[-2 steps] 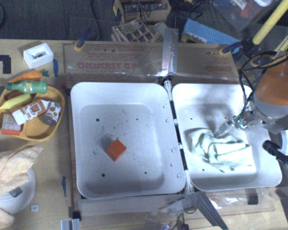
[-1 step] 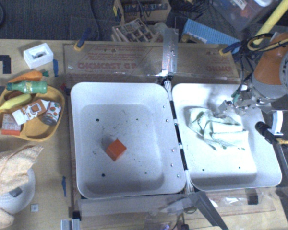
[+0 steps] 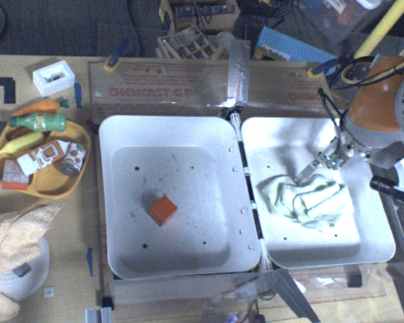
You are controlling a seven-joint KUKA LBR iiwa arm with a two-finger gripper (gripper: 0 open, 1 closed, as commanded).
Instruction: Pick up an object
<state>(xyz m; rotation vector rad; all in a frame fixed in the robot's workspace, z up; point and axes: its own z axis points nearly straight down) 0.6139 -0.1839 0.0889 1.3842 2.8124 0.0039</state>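
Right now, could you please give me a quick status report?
End effector low in right bin, at crumpled cloth. Orange block alone in left bin.

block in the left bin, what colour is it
Orange block, seen in the camera view.

The arm is cut off by the right edge; the gripper is too small to read against the crumpled cloth.
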